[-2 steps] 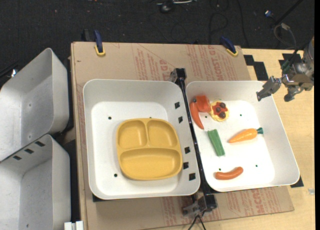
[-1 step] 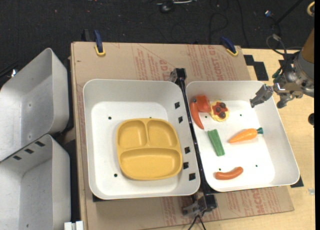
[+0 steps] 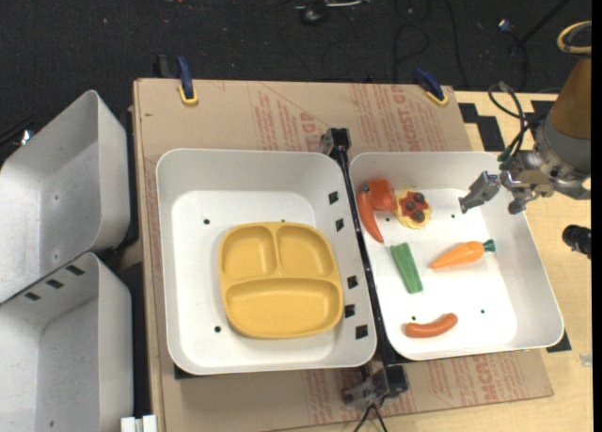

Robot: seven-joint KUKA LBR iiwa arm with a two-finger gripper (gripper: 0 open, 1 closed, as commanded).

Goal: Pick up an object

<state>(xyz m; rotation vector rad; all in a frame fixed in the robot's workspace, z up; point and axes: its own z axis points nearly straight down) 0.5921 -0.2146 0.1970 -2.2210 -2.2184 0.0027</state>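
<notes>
- arm enters from right, wrist over right bin's point(image 3: 527, 261) far right rim
- gripper point(image 3: 499, 192) fingers spread, nothing between
- carrot point(image 3: 459, 255) just below gripper, apart

Even, bright overhead light; the 2 shallow white plastic bins point(image 3: 188, 232) glare mildly, shadows soft, focus slightly grainy throughout.

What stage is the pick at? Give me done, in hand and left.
Done: nothing is lifted. The carrot, green stick, sausage, red pepper and small tart all lie on the floor of the right bin.
In hand: the gripper hangs open over that bin's upper right part, with nothing between its fingers.
Left: descend on one item, close and lift.
</notes>
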